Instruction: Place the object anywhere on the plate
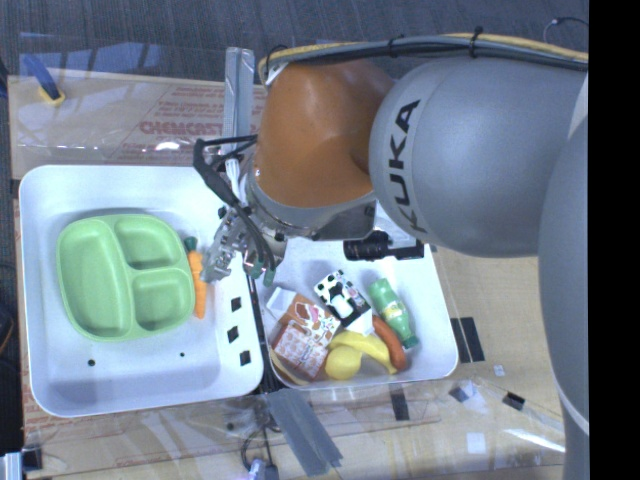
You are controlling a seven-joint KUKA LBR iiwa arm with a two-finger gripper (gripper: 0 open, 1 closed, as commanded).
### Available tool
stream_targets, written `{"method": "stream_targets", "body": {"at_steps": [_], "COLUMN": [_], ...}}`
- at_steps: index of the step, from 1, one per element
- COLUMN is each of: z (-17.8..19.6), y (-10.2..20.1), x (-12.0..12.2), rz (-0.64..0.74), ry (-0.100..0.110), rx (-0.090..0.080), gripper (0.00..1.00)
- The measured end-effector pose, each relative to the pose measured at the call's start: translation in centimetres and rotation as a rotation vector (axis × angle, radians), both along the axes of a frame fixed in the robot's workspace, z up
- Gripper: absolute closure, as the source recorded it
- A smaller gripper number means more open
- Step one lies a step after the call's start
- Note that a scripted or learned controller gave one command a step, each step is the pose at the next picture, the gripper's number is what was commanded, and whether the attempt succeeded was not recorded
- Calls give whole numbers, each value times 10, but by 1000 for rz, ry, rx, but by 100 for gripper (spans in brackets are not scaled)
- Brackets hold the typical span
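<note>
A green divided plate (pixel 120 276) lies in the left bin (pixel 60 388). A small orange carrot (pixel 198 290) with a green top rests along the plate's right rim, between the plate and the bin's right wall. My gripper (pixel 226 254) hangs low over the left bin's right side, its tip just right of and slightly above the carrot's upper end. From here I cannot see whether it touches the carrot. The arm's orange band and grey wrist cover the area behind it.
The right bin (pixel 438 298) holds a cow-patterned toy (pixel 340 296), a green bottle (pixel 391 310), a yellow banana (pixel 352 358), a snack packet (pixel 303 334) and an orange-red piece (pixel 392 344). The bulky arm (pixel 470 138) overhangs that bin's upper half.
</note>
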State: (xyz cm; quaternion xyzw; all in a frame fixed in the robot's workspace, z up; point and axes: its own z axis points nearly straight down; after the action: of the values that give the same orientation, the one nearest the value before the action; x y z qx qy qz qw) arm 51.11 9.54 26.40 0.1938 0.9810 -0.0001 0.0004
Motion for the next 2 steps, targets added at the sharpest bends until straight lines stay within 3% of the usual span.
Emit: {"method": "stream_targets", "body": {"at_steps": [1, 2], "z": [-12, 24], "y": [69, 29], "x": [-27, -10], "rz": [137, 141], "ry": [0, -2], "rx": [0, 1], "gripper": [100, 100]}}
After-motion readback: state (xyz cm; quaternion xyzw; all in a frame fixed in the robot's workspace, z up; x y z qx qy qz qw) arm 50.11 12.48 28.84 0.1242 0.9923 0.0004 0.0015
